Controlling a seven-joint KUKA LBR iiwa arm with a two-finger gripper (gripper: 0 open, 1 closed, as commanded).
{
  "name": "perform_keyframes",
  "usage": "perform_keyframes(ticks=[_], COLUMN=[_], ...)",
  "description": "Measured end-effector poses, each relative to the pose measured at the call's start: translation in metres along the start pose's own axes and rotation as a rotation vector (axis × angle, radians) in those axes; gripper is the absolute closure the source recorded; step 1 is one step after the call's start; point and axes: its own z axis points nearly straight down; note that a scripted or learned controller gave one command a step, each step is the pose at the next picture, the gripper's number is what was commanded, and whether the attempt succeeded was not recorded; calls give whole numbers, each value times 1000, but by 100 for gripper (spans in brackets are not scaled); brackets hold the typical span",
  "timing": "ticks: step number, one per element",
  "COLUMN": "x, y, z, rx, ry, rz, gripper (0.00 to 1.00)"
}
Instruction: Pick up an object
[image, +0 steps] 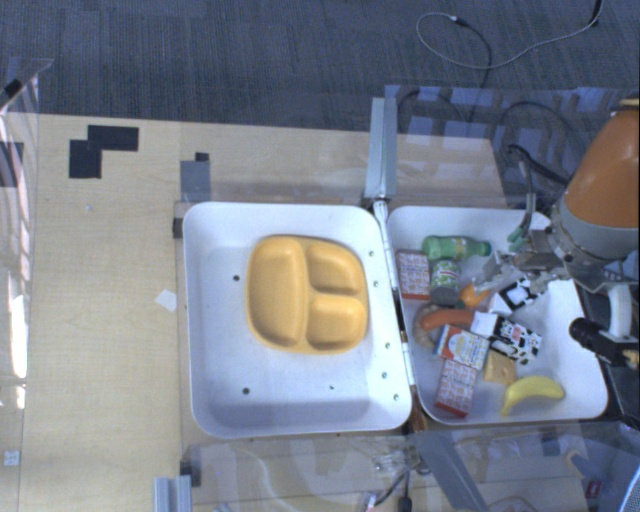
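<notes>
**Arm low over the right bin's clutter**

While the arm (600, 190) reaches in from the right with its orange band high, the hand (500, 272) hangs tilted over the right bin (590, 405), just above the heap; whether it is open or closed I cannot tell; a green bottle (452, 248) lies just left of it; a banana (532, 392) rests near the front wall; cartons crowd the middle; the left bin (215, 330) holds a yellow divided tray (305, 292); both bins sit on the table (100, 330).

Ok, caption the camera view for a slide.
End effector hovers over cluttered right bin; yellow divided tray sits in left bin.
</notes>
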Motion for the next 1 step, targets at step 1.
perform_keyframes(ticks=[1], x=[26], y=[18], z=[100], rx=[-25], ry=[-4], rz=[-161], gripper=[0])
